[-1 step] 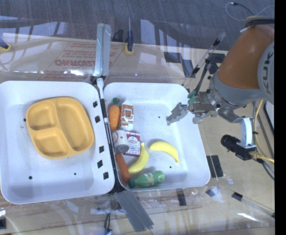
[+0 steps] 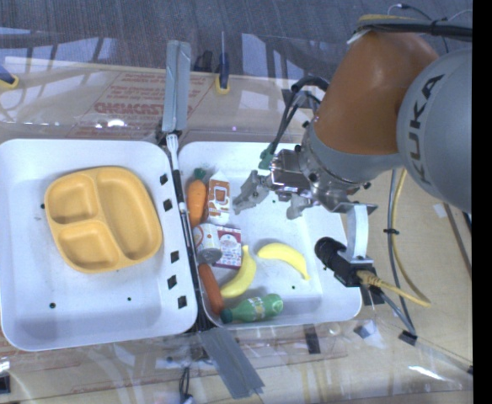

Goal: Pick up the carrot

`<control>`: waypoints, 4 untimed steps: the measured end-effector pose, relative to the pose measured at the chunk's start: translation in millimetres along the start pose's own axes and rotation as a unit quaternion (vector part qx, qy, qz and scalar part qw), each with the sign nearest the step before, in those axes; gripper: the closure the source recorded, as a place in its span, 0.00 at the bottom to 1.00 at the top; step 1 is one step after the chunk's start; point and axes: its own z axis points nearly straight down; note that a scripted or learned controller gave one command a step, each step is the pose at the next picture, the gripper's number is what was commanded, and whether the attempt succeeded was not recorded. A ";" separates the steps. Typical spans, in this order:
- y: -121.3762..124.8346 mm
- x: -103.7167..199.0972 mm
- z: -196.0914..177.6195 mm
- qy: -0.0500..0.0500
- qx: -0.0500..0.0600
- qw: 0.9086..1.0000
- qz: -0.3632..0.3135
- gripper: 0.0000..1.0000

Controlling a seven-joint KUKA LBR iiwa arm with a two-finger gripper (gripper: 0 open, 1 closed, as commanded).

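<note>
While the carrot (image 2: 196, 201) lies against the right bin (image 2: 334, 303)'s left wall, we see the gripper (image 2: 273, 196) above the bin, fingers spread, grasping nothing.

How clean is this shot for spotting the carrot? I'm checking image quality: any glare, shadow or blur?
Camera view: even light, white bins bright but not washed out; glare streaks on the clear sheet behind them; the carrot is sharp and unshadowed; the gripper looks slightly soft; soft shadow under the arm.
</note>
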 end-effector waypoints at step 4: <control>-26.4 43.3 126.8 0.001 0.002 0.973 -0.232 1.00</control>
